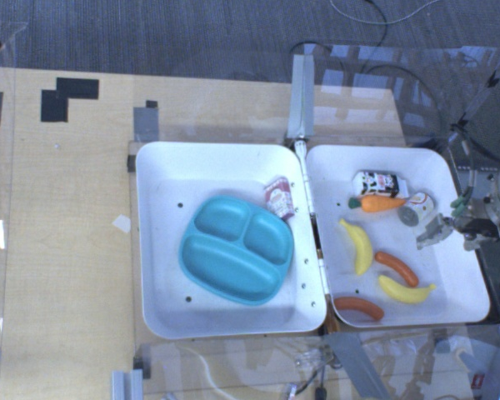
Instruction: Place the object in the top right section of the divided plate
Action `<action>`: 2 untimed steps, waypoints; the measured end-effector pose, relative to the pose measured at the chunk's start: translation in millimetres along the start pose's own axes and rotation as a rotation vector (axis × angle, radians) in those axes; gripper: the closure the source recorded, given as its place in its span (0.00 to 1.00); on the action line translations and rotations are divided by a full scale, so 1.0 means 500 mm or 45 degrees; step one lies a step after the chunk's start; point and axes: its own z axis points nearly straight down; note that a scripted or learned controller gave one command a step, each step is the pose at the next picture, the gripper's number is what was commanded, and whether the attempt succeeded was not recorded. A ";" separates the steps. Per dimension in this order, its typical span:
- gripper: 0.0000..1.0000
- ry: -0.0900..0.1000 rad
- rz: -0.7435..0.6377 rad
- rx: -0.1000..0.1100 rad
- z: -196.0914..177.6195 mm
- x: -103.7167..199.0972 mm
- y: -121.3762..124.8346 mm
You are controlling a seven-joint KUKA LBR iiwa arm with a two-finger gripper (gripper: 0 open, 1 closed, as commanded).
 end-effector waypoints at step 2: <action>0.00 0.000 0.000 0.000 0.000 0.000 0.000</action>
